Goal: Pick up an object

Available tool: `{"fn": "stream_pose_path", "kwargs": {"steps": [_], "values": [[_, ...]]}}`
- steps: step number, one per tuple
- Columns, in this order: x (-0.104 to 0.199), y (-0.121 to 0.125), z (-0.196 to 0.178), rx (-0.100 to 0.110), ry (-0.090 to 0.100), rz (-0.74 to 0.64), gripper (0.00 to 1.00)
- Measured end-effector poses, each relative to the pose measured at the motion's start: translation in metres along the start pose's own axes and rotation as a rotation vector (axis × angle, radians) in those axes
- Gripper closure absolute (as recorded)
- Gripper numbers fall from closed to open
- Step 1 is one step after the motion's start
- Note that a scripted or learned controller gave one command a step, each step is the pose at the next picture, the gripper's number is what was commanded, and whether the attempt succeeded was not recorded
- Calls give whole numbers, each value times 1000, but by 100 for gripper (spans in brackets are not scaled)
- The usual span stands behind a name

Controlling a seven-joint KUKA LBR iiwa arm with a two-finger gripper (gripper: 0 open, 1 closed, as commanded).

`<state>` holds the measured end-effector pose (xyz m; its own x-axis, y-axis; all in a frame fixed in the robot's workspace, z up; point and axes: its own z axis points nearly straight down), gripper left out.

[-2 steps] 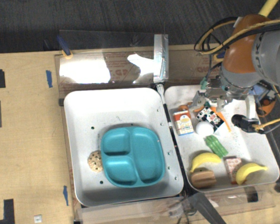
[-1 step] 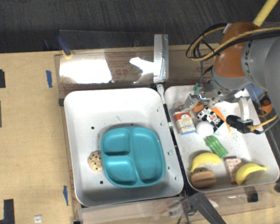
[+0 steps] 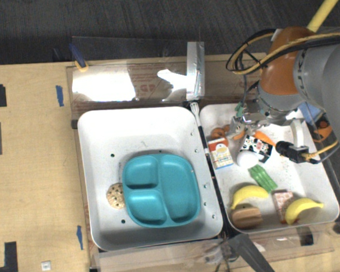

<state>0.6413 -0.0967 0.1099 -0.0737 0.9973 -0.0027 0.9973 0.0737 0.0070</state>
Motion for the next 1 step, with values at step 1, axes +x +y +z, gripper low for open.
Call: {"fn": "stream_pose_path", "kwargs": {"steps": [1], "values": [[46, 33, -105, -7, 3, 49, 100]]}}
